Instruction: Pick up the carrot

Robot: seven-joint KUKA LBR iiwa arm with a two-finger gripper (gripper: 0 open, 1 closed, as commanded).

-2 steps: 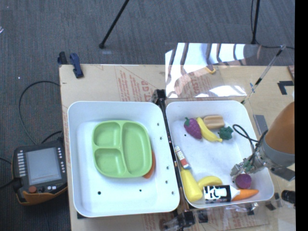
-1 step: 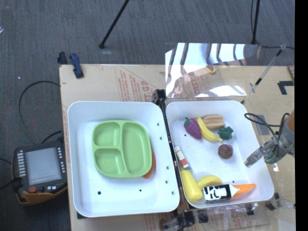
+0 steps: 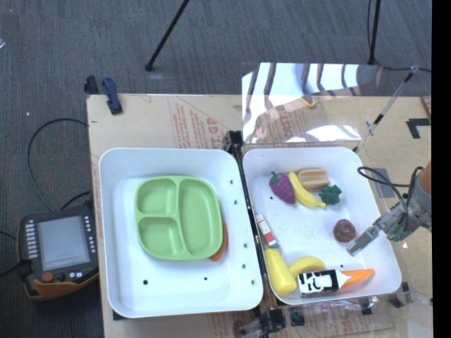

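Camera view from above the bench: the carrot (image 3: 359, 276) lies along the near rim of the right bin (image 3: 356, 158), close to that bin's near right corner, its orange tip pointing right and its other end meeting a black-and-white label (image 3: 316, 282). Just left of it rest a small yellow piece (image 3: 306, 264) and a larger yellow squash-like piece (image 3: 278, 271). The gripper (image 3: 361, 243) hangs above and just right of the carrot, over the bin's right side, near a dark red round fruit (image 3: 344, 230); whether its jaws are apart or together cannot be told from this angle. Nothing is seen between the fingers.

Farther back in the same bin sit a purple grape cluster (image 3: 282, 187), a banana (image 3: 305, 191), a bread roll (image 3: 313, 177) and a green broccoli piece (image 3: 330, 193), grouped near the far wall. A small tube with a red band (image 3: 266, 229) lies by the left wall. The middle of the bin floor is bare white.

The left bin (image 3: 116, 169) carries a green divided plate (image 3: 178, 217) with something orange (image 3: 220, 245) showing under its right edge. Both bins stand on a cardboard-covered bench (image 3: 169, 118). A blue clamp (image 3: 110, 94) grips its far left corner. A control pendant (image 3: 58, 246) lies on grey carpet (image 3: 84, 27) at the left, and tripod legs (image 3: 173, 23) stand beyond.
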